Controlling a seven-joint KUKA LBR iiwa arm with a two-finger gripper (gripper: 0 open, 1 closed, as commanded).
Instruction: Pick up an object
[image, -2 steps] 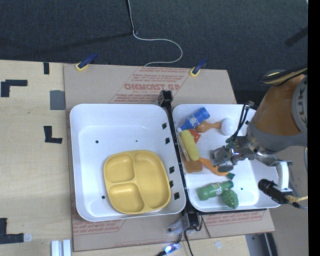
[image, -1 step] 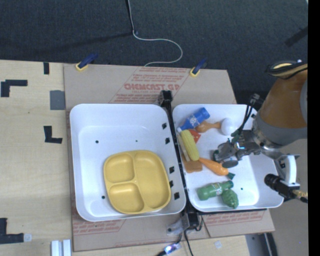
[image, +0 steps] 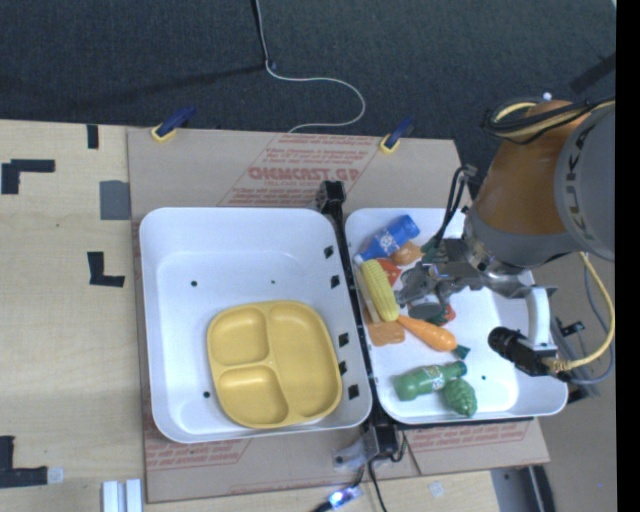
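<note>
My gripper (image: 424, 286) hangs low over the middle of the right bin (image: 520, 398), among a pile of toy foods. A yellow corn cob (image: 378, 288) lies just to its left. Behind it, toward the far left of the bin, lies a blue bottle (image: 392, 237). An orange carrot (image: 432, 333) rests just in front of the gripper, with a small red piece (image: 441, 314) partly hidden under it. A green bottle (image: 428, 380) and a green broccoli-like piece (image: 461, 399) lie near the bin's front wall.
The left bin (image: 170, 250) holds a yellow divided plate (image: 272, 362). An orange block (image: 385, 334) sits by the wall between the bins. The arm's grey and orange body (image: 530, 190) looms over the right bin's back right. A white cable (image: 310, 85) runs behind the bench.
</note>
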